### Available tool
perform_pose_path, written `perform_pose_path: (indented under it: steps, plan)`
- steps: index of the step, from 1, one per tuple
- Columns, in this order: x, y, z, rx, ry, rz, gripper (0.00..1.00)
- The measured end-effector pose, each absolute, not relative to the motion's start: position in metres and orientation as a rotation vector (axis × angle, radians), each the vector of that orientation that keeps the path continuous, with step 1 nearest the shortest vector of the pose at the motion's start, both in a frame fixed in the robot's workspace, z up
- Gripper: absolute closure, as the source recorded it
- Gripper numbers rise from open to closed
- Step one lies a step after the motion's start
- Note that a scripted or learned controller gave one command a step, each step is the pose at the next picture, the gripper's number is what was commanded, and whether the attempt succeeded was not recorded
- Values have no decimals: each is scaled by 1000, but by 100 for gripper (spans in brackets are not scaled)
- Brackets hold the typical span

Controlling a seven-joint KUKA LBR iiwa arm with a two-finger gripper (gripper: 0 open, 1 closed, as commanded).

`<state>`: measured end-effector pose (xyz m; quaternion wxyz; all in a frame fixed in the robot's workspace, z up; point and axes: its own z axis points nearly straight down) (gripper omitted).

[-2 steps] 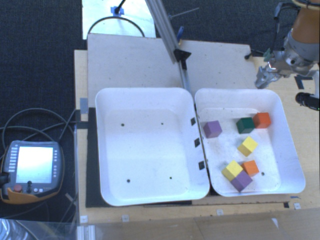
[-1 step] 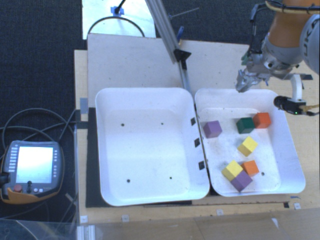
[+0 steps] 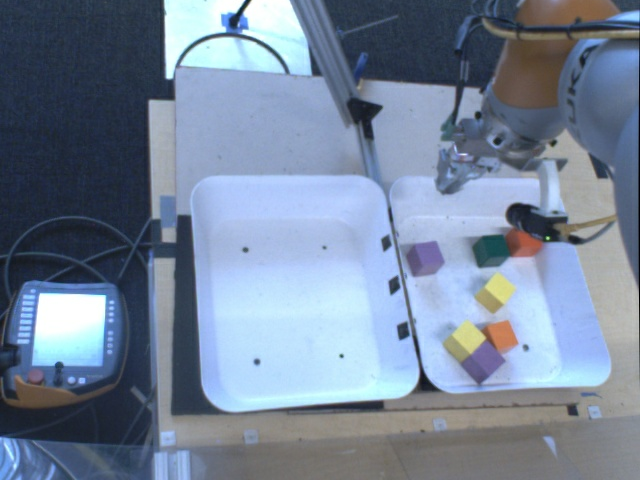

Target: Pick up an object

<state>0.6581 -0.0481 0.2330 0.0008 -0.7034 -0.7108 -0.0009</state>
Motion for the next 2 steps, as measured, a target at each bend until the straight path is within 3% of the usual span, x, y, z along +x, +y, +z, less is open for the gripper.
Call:
perform_pose_path:
  steps: [2]
  plan:
    - [632,47,232,-2209,-2231,-3,100]
